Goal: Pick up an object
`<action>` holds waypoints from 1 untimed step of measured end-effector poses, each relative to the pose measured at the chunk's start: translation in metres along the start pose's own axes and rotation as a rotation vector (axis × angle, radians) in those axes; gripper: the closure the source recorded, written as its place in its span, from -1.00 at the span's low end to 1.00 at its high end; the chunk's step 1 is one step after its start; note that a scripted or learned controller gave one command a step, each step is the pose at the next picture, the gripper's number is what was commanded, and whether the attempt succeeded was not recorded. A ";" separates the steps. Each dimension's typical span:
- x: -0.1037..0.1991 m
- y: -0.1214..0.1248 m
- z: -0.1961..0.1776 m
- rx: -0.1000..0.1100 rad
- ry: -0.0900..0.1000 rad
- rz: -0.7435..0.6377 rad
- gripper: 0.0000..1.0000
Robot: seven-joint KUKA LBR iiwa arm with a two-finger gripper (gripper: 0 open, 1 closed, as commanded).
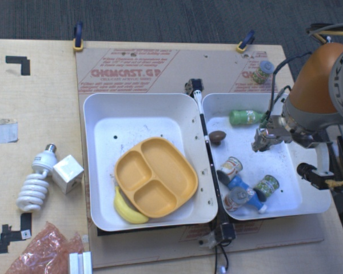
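Where claw point(262, 141) hovers, green bottle point(246, 117) near, perhaps apart

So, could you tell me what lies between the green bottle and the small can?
In the camera view, a brown egg-shaped thing lies between the green bottle and the small can.

A single fixed camera looks down at a slant from above the bench point(40, 124), far enough off to take in both white bins point(97, 153) side by side, with the arm point(323, 79) entering from the right edge.
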State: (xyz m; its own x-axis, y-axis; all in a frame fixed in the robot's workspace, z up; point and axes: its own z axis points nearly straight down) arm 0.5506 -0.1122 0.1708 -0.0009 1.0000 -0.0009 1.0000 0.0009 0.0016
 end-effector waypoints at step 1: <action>0.000 0.000 0.000 0.000 0.000 0.000 -1.00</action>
State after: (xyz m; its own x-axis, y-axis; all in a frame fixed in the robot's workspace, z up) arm 0.5506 -0.1122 0.1708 -0.0012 1.0000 -0.0012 1.0000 0.0012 0.0017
